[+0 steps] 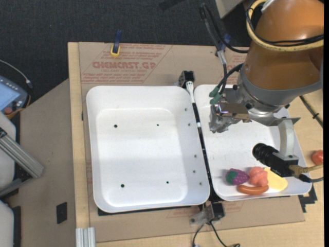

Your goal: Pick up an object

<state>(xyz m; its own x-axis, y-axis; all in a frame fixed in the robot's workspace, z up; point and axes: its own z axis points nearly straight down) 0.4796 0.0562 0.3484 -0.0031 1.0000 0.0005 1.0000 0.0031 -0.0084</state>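
My gripper [220, 121] hangs over the upper left part of the right bin [231, 153], below the big orange band of the arm. Nothing shows between its tips. Several small toys lie together near the right bin's front edge: a purple bunch of grapes [237, 176], a pink lumpy piece [258, 176], an orange sausage-shaped piece [252, 189] and a yellow flat piece [277, 183]. The gripper stands well above and to the left of that cluster.
The left bin [144, 148] lies beside the right one, a black divider strip between them. Both rest on a cardboard sheet [128, 60]. An orange thing [318, 157] sits outside the right bin at the far right.
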